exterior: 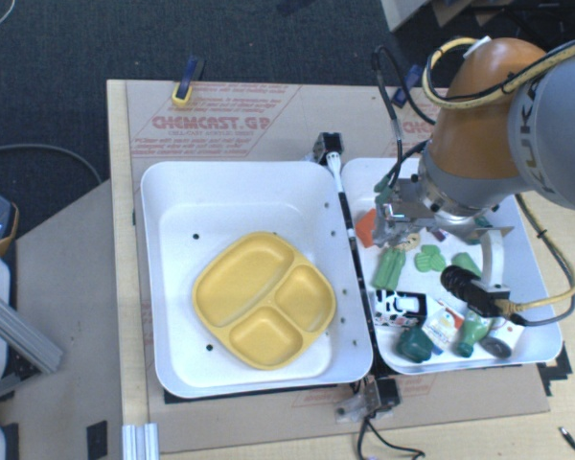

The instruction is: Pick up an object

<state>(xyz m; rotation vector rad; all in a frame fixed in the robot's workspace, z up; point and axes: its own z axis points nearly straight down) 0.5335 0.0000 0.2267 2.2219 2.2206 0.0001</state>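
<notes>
Green cylinder (388, 268) is the object we see closest to the gripper (399, 220). It lies in the right bin (529, 257), near that bin's left wall, just beside the gripper at its 6 o'clock and not between the jaws. It is tilted, with its upper end toward the gripper. We cannot tell whether the jaws are spread or pressed together, since the wrist hides them from above.

Nearest to us, along the bin's front wall, we see a dark teal piece (414, 343), a green bottle shape (471, 332) and a grey round piece (499, 347), set close together in a row. Just behind them lie a black-and-white item (400, 305) and a red-and-white packet (442, 321). All of these sit at about 5 to 6 o'clock from the gripper and well apart from it.

Farther back, two small green pieces (429, 257) lie at the gripper's 4 o'clock, near the cylinder. An orange piece (366, 228) lies just beside the gripper at its 9 o'clock, against the bin's left wall.

Across the divide, at the gripper's 8 o'clock, the left bin (172, 218) holds a yellow divided plate (264, 300) lying flat near its middle.

Farthest from us, a yellow-and-blue clamp (184, 82) sits on the back edge of the bench (220, 123).
</notes>
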